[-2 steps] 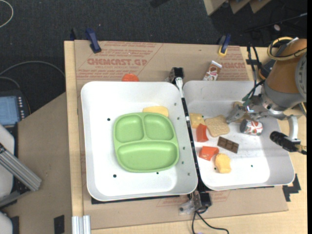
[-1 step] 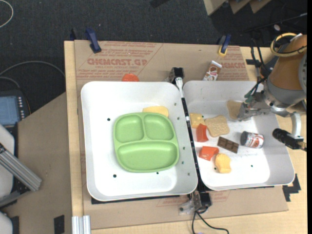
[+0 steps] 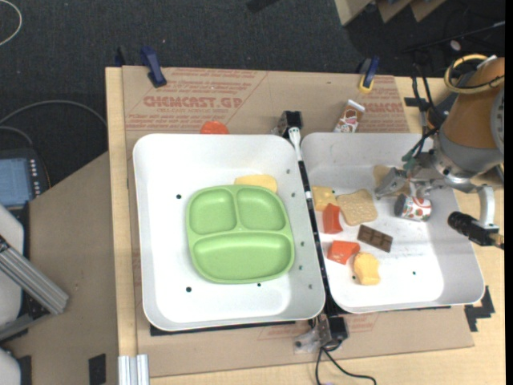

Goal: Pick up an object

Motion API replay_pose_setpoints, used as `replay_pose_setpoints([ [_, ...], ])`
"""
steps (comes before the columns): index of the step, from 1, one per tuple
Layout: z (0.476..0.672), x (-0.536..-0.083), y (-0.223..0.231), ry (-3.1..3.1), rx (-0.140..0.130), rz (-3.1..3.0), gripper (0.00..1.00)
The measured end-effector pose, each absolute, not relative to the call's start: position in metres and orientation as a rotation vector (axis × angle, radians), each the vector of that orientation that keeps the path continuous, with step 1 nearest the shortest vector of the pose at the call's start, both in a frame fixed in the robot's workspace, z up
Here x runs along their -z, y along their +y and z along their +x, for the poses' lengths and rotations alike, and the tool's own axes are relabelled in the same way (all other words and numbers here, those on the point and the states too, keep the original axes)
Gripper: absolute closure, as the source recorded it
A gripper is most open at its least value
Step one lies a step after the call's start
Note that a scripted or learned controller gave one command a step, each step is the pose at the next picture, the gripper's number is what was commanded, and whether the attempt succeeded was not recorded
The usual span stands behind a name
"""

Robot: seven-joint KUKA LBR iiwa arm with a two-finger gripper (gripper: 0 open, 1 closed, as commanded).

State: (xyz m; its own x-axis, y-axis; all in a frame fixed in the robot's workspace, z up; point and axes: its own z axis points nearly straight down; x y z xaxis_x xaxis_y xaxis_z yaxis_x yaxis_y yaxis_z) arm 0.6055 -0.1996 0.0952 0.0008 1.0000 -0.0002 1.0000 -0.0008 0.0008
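White plastic fills the middle of the camera view: two shallow bins side by side on a cardboard-topped bench [image 3: 200, 95]. The left bin [image 3: 160, 295] carries a green divided plate [image 3: 239, 235] with a pale yellow piece [image 3: 258, 183] tucked against its upper edge. Over in the right bin [image 3: 425, 287] the toy food is scattered: a tan cracker [image 3: 357, 207], an orange-red block [image 3: 332, 218], another red-orange wedge [image 3: 343, 252], a brown chocolate bar [image 3: 374, 237], a yellow lump [image 3: 368, 269]. And there is the arm, coming in from the right of the frame, gripper [image 3: 405, 184] low in the bin's upper right, right over a small red-and-white object [image 3: 415, 208]. Whether anything is clamped there, I cannot tell; the metalwork is too cluttered to read. The red-and-white piece looks like the target, and it appears to rest on the bin floor. To do this well, I'd say: centre over it, drop straight, close squarely across its narrow side, then lift slowly clear of the bin wall.
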Motion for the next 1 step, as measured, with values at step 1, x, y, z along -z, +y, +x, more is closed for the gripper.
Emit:
replay_pose_setpoints([
  [1, 0.6406, -0.0864, -0.1429, 2.222, -0.005, 2.21, 0.0],
])
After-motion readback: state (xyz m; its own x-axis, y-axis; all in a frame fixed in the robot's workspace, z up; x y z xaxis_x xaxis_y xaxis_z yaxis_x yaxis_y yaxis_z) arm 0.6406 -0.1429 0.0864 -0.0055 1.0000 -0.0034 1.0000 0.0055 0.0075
